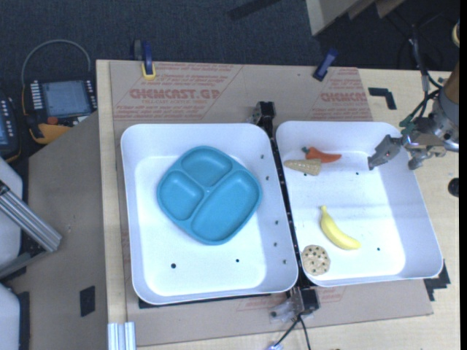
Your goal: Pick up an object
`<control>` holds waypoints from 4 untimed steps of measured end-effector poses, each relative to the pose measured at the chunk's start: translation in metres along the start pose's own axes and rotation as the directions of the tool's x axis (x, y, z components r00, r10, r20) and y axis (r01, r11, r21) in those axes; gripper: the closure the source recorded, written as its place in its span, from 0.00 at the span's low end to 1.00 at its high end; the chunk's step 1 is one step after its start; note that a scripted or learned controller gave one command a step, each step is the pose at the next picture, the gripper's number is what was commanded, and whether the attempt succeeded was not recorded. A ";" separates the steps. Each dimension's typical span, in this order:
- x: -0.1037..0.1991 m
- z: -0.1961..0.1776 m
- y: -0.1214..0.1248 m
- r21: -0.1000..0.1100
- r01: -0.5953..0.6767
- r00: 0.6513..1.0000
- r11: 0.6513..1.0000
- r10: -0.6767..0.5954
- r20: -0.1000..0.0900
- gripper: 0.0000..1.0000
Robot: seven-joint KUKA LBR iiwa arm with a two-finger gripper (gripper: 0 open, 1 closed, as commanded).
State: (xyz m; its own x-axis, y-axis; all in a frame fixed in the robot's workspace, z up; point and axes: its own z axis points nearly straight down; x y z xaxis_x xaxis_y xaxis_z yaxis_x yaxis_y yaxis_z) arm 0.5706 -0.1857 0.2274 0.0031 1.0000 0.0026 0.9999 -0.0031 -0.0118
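The right bin (408,217) holds a yellow banana (338,230) near its middle, a round speckled cookie (315,259) at its front left, an orange carrot (322,154) and a beige wedge-shaped piece (304,167) at its back left. My gripper (400,154) hovers over the bin's back right corner, its two grey fingers (382,152) spread apart with nothing between them. It stands well right of the carrot and above-right of the banana.
The left bin (146,268) carries a blue three-compartment plate (209,194). A black clamp (264,112) sits between the bins at the back. Cardboard covers the bench around both bins.
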 end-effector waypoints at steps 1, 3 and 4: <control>0.000 -0.006 0.003 -0.012 0.003 1.000 1.000 -0.003 0.003 0.00; 0.002 0.098 0.006 -0.005 0.003 1.000 1.000 -0.003 0.001 0.00; 0.003 0.146 0.006 -0.006 0.003 1.000 1.000 -0.003 0.000 0.00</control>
State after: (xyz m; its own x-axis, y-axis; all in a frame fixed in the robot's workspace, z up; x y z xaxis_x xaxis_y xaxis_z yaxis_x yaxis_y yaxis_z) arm 0.5746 -0.1825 0.0815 0.0005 1.0000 0.0024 1.0000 -0.0005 -0.0061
